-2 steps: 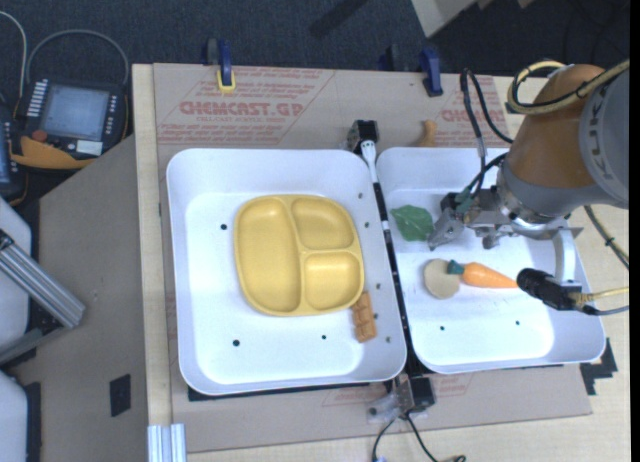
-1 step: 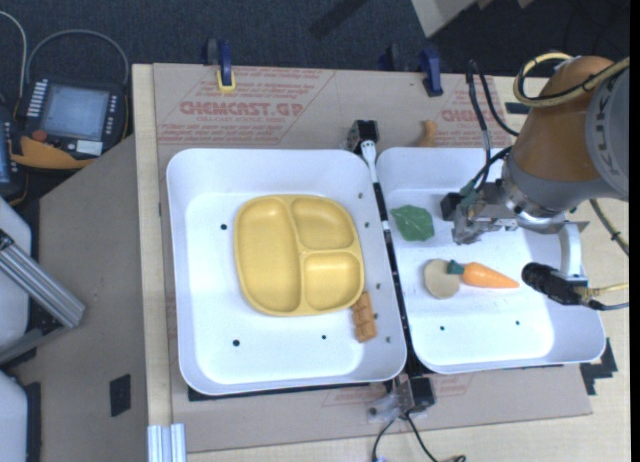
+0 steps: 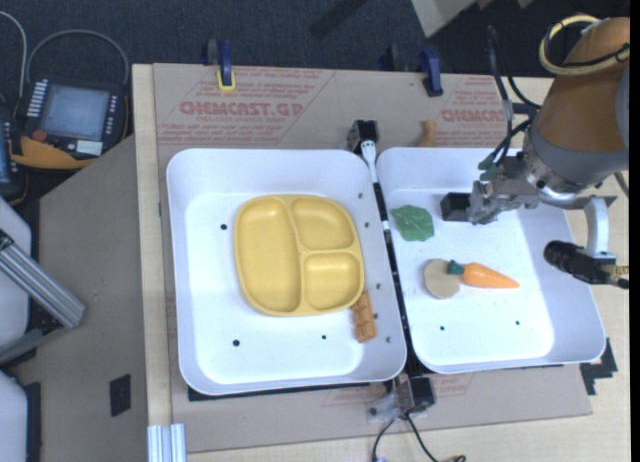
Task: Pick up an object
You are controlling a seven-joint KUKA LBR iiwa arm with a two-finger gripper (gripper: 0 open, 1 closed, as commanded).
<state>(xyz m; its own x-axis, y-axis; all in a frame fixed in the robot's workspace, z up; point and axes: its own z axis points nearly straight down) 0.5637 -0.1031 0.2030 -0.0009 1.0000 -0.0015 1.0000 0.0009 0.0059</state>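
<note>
the gripper (image 3: pixel 478 206) hovers over the right bin (image 3: pixel 560 340) near a green piece (image 3: pixel 411 222), its grip unreadable.

We are looking down on a robotics lab or test cell. At the right of the frame an industrial arm (image 3: pixel 585 100), grey with an orange band, reaches over a tabletop (image 3: pixel 290 100) of printed cardboard sheet held by blue clamps (image 3: pixel 222 62) along the top edge. Two shallow white bins (image 3: pixel 190 280) sit side by side on it. At the upper left we see a handheld control pendant (image 3: pixel 70 115) with a screen and coiled cable, resting on dark carpet.
</note>
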